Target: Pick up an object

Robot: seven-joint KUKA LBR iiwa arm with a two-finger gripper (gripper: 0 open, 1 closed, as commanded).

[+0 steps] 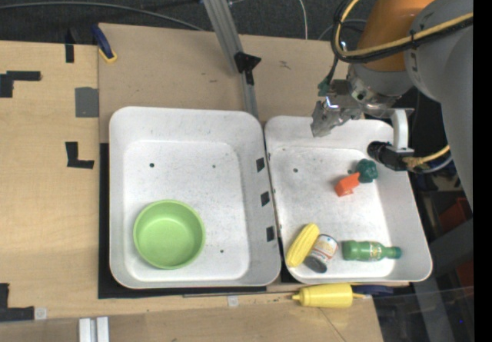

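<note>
Several candidates sit in the right bin [400, 202] at lower right, orange piece [347, 184] nearest; gripper [327, 119] hovers empty over the bin's upper-left rim, open/closed unclear, so probably pre-grasp: next shift down-frame, then descend.

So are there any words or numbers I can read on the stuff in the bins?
No words or numbers can be read.
Can: has a label, too blurred to read.
Green bottle: label too small to read.
Yellow bottle: no print visible.
Bowl: plain green.
</note>
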